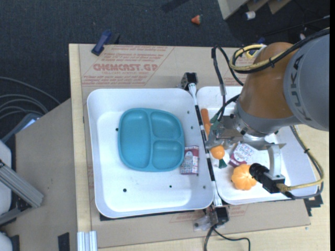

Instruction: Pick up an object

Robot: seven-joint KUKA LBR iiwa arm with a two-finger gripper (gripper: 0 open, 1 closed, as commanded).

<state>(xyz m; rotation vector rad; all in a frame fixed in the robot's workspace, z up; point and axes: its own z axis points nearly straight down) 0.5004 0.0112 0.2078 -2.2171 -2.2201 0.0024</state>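
Observation:
My gripper (pixel 224 138) reaches down into the left part of the right bin (pixel 293 190), largely hidden under the grey and orange wrist. Right around it lie a long orange carrot-like piece (pixel 205 121) against the bin's left wall, a small orange piece (pixel 217 152), a small green piece (pixel 223 163) and a pink and white packet (pixel 244 152). A round orange fruit (pixel 242 177) sits nearer the bin's front. I see nothing between the fingers.
The left bin (pixel 104 187) holds a blue divided plate (pixel 151 139) and a small printed packet (pixel 190 160) by its right wall. A divider rail (pixel 201 124) runs between the bins. The bench is cardboard-covered (pixel 125 66).

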